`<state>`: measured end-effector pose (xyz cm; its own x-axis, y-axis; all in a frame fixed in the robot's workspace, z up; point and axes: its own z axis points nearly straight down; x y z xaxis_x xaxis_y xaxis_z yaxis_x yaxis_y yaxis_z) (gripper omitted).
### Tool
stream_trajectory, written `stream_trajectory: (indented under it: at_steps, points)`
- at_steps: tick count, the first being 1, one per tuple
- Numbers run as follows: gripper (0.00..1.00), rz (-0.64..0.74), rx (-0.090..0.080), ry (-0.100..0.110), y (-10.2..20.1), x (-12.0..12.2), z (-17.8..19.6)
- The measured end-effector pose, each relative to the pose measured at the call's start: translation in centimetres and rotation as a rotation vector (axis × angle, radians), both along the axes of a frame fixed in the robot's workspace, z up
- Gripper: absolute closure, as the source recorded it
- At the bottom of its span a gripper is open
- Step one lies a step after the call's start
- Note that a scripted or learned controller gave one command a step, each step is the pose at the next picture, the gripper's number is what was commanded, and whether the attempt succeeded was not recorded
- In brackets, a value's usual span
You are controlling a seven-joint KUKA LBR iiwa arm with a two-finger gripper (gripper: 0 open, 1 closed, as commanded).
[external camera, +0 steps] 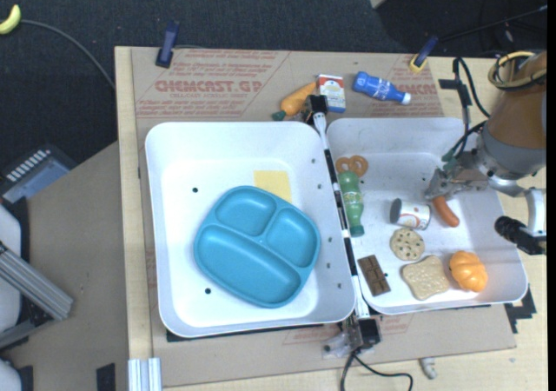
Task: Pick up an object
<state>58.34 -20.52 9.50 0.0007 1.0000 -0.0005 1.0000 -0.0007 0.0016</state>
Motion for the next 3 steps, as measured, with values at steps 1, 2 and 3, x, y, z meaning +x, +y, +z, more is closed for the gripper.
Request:
stream_trajectory:
  at_steps: [1, 2, 3]
  points:
    - [1.0, 0.002, 0.0, 0.0, 5.6, 3.5, -1.0]
    - [1.0, 0.004, 0.002, -0.003, 15.1, 4.9, 9.1]
    - [1.0, 0.002, 0.002, 0.004, 18.8, 1.1, 11.4]
